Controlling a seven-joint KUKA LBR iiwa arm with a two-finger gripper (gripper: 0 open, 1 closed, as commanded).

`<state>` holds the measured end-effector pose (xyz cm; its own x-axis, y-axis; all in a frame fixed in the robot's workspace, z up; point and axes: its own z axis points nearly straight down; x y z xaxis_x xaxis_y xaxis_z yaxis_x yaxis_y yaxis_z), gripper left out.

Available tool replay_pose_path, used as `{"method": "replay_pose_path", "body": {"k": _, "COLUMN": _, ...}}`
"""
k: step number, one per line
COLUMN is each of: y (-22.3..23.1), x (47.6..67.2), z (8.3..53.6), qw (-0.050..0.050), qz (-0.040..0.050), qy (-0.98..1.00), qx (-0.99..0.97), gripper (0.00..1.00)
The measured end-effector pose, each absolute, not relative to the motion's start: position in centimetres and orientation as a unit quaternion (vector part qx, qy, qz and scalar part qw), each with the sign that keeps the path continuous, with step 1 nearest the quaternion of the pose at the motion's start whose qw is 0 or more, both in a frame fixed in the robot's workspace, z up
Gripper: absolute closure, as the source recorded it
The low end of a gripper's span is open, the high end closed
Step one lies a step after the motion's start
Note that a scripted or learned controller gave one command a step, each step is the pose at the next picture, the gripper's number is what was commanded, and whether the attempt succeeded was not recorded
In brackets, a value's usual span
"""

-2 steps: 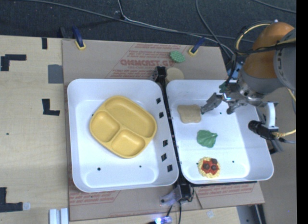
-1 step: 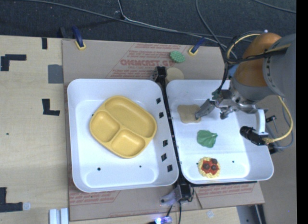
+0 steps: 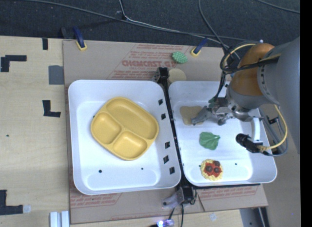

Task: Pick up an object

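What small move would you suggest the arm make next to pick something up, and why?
Probably a short descent onto the tan flat piece: the gripper hovers at its right edge in the right bin, nearer it than the green leaf-shaped item or the pizza-like toy.

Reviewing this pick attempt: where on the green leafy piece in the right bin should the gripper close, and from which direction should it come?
Probably straight down, closing across the narrower span of the green leafy piece. It lies low on the floor of the right bin with bare white around it, apart from the tan piece and the pizza toy, so fingers have room either side. The gripper sits above-left of it.
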<state>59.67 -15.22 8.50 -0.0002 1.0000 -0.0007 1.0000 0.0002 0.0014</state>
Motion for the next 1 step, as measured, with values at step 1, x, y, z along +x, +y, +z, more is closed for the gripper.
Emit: {"method": "replay_pose_path", "body": {"k": 1, "y": -15.04, "x": 59.96, "z": 9.95, "qw": 0.003, "qz": 0.0035, "qy": 0.708, "qx": 0.706, "gripper": 1.0}}
